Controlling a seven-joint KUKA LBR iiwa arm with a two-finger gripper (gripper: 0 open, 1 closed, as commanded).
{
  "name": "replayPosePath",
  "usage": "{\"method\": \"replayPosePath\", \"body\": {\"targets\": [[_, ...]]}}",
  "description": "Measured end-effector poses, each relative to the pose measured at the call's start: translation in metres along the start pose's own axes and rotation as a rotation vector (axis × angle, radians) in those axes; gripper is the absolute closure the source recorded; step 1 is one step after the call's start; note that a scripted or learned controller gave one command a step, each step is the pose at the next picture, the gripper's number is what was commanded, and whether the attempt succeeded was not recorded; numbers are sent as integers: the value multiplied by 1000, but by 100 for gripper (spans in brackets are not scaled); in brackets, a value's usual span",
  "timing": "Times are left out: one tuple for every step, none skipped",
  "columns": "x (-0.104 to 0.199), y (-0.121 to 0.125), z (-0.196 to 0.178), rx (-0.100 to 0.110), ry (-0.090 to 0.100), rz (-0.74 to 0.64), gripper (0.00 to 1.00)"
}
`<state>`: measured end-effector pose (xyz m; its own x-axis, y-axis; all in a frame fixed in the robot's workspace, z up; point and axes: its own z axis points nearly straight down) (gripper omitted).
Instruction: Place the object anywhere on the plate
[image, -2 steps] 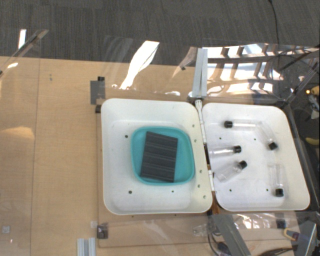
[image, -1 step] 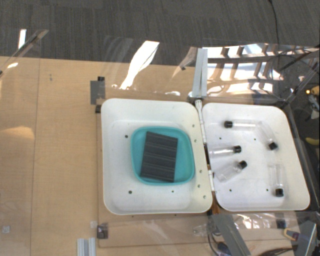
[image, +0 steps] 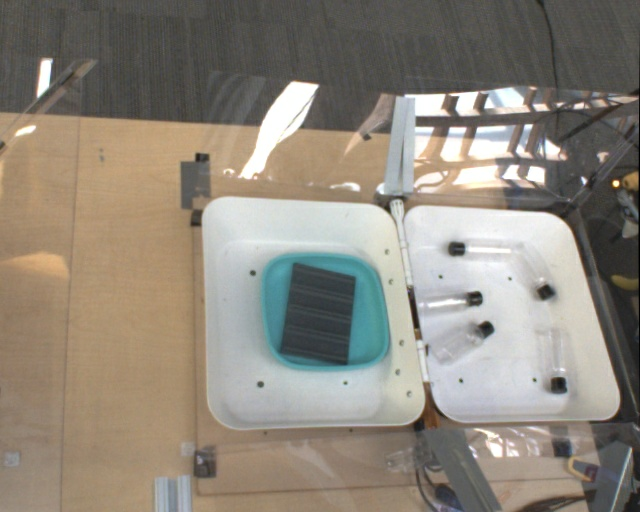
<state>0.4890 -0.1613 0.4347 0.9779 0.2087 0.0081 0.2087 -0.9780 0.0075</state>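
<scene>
Bench (image: 100, 300): two bins side by side before me. Left bin (image: 230, 390): one plate (image: 275, 300) at centre, one ridged block (image: 319, 314) lying on it. Right bin (image: 590, 390): five vials (image: 452, 300) scattered lying down, apart from each other.

The five clear plastic vials with black caps (image: 467, 247) in the right-hand shallow white bin (image: 590, 400) nearly vanish against its floor, their outlines too faint to trace, while dark cables and metal brackets (image: 470, 480) at five o'clock are cut off by the bottom edge.
</scene>
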Motion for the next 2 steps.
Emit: {"method": "replayPosePath", "body": {"targets": [[0,0,0,0,0,0,0],[0,0,0,0,0,0,0]]}}
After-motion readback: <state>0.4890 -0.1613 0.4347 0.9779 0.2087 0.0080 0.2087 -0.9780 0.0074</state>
